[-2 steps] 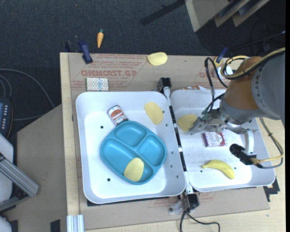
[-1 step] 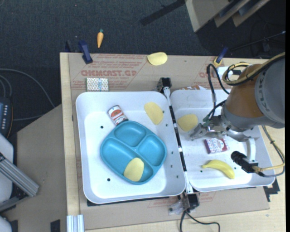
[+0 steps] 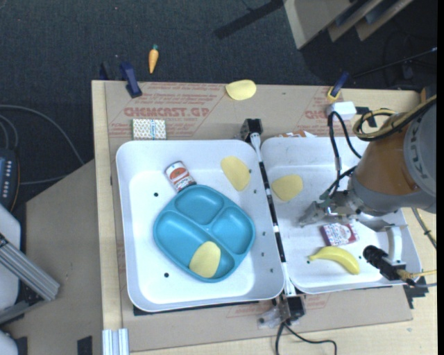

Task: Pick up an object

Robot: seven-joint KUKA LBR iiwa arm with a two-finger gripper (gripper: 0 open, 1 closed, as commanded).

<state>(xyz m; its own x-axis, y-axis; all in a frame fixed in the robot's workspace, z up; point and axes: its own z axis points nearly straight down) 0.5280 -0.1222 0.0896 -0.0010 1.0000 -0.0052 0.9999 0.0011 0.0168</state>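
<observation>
Reaching into the right bin [image 3: 305, 156], our gripper [image 3: 327, 211] hangs just above a packet [image 3: 338, 234]; we cannot tell its opening, perhaps narrow. A banana [image 3: 336, 258] lies just beside.

Dark carpeted floor [image 3: 62, 48] around a brown board-topped bench [image 3: 208, 104], beige furniture [image 3: 347, 21] at the far edge, aluminium rail [image 3: 28, 274] on the side opposite the arm, even light
</observation>
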